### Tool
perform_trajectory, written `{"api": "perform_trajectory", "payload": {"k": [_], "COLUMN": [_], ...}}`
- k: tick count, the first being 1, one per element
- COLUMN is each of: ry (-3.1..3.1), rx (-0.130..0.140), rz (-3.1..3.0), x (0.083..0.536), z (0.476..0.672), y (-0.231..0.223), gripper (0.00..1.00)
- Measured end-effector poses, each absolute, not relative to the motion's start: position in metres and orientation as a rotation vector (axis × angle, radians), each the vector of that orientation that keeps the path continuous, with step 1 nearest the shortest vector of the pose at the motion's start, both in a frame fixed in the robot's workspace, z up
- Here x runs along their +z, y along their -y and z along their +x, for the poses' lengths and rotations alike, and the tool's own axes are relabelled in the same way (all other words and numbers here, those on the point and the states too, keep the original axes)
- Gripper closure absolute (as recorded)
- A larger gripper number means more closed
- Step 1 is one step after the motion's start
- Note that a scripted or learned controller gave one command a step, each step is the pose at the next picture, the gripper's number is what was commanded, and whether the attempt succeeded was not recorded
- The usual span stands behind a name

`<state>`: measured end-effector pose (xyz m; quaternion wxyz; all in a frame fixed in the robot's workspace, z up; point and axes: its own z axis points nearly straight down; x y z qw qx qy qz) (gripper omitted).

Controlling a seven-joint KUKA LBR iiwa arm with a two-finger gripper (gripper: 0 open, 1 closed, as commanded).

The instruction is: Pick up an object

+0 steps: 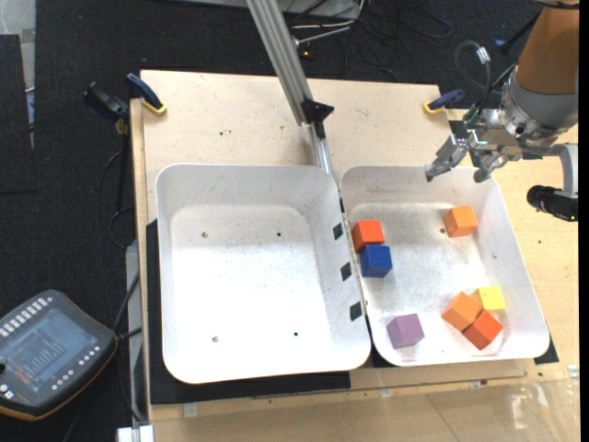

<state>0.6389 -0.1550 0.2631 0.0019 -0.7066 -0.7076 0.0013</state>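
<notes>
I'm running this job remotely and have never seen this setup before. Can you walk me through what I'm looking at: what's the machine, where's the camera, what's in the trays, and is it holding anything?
There is one camera, fixed above the bench and looking down at a slant. The grey machine with the orange band at the right is a robot arm; its claw hangs over the far rim of the right bin with nothing between its fingers, which look spread. Two shallow white bins sit side by side; the other is the left bin. The right bin holds small blocks: an orange-red cube touching a blue cube, an orange cube alone near the back, a purple cube at the front, and a front-right cluster of an orange block, a yellow one and a red-orange one.
</notes>
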Motion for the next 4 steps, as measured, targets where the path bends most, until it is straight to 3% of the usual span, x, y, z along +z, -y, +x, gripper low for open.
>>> {"api": "perform_trajectory", "payload": {"k": [1,4], "ry": [2.225,2.219], "rx": [0.001,0.004], "rz": [-2.218,-2.219], "x": [0.266,0.101], "z": [0.640,0.633], "y": [0.155,0.162], "gripper": [0.00,0.00]}}
